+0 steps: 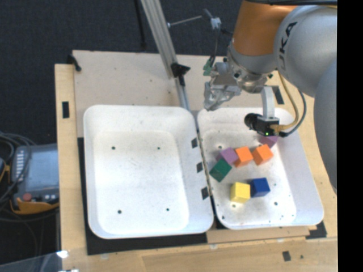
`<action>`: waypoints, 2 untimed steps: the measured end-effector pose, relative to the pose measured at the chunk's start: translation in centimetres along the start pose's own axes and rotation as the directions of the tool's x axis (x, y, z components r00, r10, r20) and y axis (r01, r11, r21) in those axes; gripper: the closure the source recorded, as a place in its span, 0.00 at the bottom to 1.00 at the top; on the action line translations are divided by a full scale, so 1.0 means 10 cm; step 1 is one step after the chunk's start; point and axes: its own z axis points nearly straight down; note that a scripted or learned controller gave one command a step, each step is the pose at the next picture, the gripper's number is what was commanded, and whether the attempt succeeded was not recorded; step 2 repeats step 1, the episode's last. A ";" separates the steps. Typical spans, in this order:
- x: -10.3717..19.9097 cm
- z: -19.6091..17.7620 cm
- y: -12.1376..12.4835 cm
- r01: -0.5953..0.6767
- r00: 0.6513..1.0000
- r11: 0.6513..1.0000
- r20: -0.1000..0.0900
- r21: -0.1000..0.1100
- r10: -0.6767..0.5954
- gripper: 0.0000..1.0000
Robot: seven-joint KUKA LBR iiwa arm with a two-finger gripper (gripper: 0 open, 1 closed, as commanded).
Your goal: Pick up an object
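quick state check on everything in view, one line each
gripper: raised over the far edge of the right bin, holding nothing
left bin: no blocks in it
right bin: holds the blocks
purple block, two orange blocks: packed in a row
green block: tilted
yellow block, blue block: touching

A single fixed camera looks down from above the pale wooden bench (130, 78) at a slant, far enough back to take in both shallow white plastic bins. The left white bin (142, 171) sits near the middle of the picture; the right white bin (295, 180) lies toward the right side. The grey robot arm with its orange band (266, 21) enters from the upper right, close to the lens and looming large.
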 end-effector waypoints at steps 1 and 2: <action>0.59 0.21 0.02 0.001 1.000 1.000 0.000 0.003 -0.001 1.00; 0.59 0.21 0.02 0.001 1.000 1.000 0.000 0.003 -0.001 1.00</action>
